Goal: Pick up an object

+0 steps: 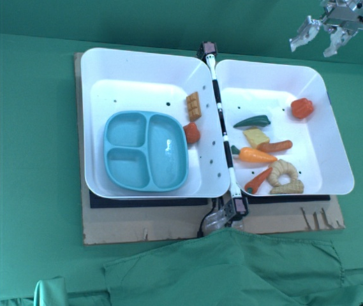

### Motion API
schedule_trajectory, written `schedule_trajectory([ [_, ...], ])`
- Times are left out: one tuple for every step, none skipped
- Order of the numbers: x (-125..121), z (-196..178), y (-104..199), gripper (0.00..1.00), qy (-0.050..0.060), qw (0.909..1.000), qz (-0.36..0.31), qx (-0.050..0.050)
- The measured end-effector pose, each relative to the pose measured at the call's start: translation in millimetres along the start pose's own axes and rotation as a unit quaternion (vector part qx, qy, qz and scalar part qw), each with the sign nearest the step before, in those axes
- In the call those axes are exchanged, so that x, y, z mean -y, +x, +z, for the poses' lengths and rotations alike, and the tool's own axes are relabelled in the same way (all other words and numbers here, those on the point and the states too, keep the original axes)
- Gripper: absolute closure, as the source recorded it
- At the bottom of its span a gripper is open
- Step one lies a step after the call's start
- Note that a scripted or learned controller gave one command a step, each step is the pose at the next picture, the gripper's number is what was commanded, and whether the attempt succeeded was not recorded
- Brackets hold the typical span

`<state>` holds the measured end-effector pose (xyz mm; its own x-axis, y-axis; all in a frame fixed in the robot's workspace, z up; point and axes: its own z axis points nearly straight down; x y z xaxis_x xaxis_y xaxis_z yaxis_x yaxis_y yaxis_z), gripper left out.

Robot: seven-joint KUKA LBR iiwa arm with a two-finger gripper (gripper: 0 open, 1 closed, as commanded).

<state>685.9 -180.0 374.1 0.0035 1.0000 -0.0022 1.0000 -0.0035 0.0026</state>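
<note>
Green-draped bench (41, 139), two white bins | silver two-finger gripper (318, 37) at 1 o'clock, jaws spread, holding nothing | risk: clustered plastic carrot (258, 155) and croissant (285, 177) at 5 o'clock invite glancing grasps.

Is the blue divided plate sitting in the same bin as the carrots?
No, the blue divided plate lies in the left bin, while the carrots lie in the right bin.

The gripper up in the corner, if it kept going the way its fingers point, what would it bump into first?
The gripper hangs open above the right bin's far corner, fingers pointing down. Going straight on, it would probably meet the bin's bare white floor or rim first. The red toy lies nearest, though depth is hard to judge.
</note>
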Motion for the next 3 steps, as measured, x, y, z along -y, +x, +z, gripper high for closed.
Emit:
schedule_trajectory([
  [-13, 97, -7, 0.00, 0.004, 1.0000, 0.000, 0.000],
  [44, 165, 4, 0.00, 0.004, 1.0000, 0.001, -0.001],
  [-5, 192, -7, 0.00, -0.003, 1.0000, -0.001, 0.001],
])
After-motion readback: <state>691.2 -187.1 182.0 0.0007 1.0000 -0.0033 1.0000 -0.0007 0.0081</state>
